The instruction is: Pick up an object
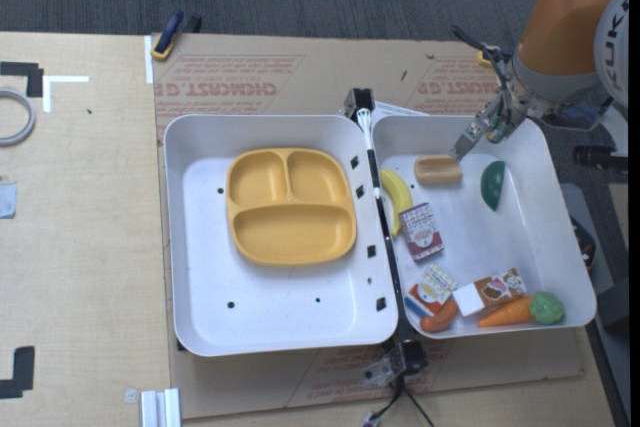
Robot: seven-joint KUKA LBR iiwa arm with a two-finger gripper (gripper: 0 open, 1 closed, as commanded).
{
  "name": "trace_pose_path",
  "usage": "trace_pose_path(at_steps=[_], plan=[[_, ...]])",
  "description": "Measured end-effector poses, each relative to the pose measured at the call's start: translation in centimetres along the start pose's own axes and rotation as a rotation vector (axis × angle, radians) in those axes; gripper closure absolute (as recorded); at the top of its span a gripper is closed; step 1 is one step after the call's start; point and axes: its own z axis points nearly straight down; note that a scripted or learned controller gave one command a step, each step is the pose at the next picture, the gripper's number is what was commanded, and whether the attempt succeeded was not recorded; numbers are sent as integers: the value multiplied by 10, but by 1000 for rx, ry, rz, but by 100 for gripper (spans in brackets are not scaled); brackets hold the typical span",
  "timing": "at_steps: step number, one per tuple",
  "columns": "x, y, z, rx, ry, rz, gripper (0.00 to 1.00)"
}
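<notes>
In the right bin (pixel 560 215), near its far end, lies a tan bread roll (pixel 438 171). My gripper (pixel 468 145) hangs just above and to the right of the roll, slanting down toward it, with nothing seen in it. A dark green oval piece (pixel 493 184) lies right of the roll. A yellow banana (pixel 396 198) rests along the left wall, with a small red and white carton (pixel 422 231) beside it. At the near end lie a carrot (pixel 505 312), a green broccoli piece (pixel 547 307), a snack packet (pixel 497 288) and a small colourful carton (pixel 432 292).
The left bin (pixel 200 295) holds a yellow divided plate (pixel 292 207). A black clip (pixel 359 102) sits where the two bins meet at the far side. The arm's orange band (pixel 570 10) rises at the upper right. Cardboard (pixel 230 75) lies under both bins.
</notes>
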Motion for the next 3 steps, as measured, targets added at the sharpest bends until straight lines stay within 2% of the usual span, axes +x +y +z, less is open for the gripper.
trace_pose_path(at_steps=[1, 2, 3], plan=[[19, -6, -221, 0, -1, -75, 100], [-25, -31, -355, 1, -1, -149, 100], [-24, -31, -355, 1, -1, -149, 0]])
